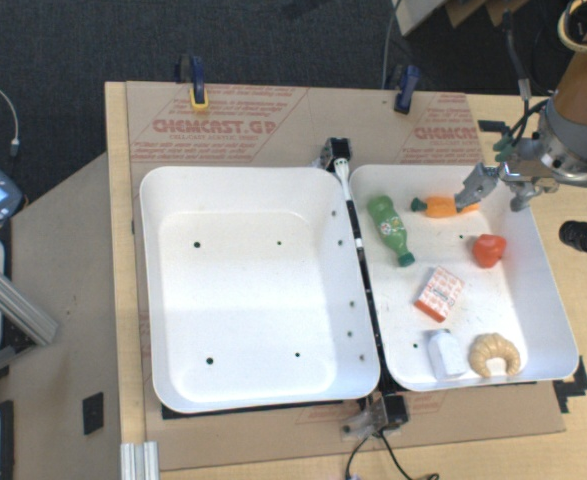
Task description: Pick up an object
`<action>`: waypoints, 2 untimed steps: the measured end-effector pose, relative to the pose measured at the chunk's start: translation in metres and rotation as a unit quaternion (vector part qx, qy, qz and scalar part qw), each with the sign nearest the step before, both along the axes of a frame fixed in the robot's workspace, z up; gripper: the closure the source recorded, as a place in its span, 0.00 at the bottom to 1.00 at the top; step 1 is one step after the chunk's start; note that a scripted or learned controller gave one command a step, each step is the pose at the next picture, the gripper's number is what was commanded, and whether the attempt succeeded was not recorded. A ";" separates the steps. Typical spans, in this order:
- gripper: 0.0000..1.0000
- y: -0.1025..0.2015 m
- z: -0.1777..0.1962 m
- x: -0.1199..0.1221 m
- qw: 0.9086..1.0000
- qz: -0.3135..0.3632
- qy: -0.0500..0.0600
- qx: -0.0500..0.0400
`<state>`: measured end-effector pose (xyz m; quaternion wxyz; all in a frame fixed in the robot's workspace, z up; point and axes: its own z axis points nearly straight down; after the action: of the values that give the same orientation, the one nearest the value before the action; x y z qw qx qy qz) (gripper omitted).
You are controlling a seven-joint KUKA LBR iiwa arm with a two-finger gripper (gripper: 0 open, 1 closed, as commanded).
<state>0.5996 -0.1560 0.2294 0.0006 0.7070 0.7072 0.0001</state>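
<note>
Step in hand: the arm (578,118) is reaching in from the right and hanging over the far right part of the right bin, so by my reading it is lining up on a pick, with nothing lifted yet
Doing it well: the jaws (495,190) are hovering just right of the orange carrot-like toy (440,207), which is lying in the far part of the right bin; that looks to be the nearest candidate, so centring over it and coming straight down before closing would be sensible, since it is small and could slide away
State of the jaws: two fingers are showing spread apart, with nothing between them
Risk: the far wall of the bin is close to the carrot-like toy, so a slanted descent might be catching the rim
Counter: the counter (123,268) is carrying a cardboard sheet and both bins side by side
Left bin: the left bin (163,198) is showing a bare white floor with a few dark dots
Right bin: the right bin (543,298) is holding all the things
Green bottle: the green bottle (389,228) is lying near the left wall
Croissant: the croissant (495,353) is sitting at the near right
Red-and-white packet: the packet (439,294) is lying mid-bin
White block: the white block (445,354) is just left of the croissant
Red fruit: the red fruit (488,250) is resting right of centre
</note>
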 end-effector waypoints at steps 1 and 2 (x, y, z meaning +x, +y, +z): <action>0.00 0.012 0.125 -0.032 1.000 0.001 -0.006 -0.001; 0.00 -0.028 0.181 -0.104 1.000 -0.003 -0.004 -0.002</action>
<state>0.4958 -0.1839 0.4105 0.0045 0.7092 0.7050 0.0013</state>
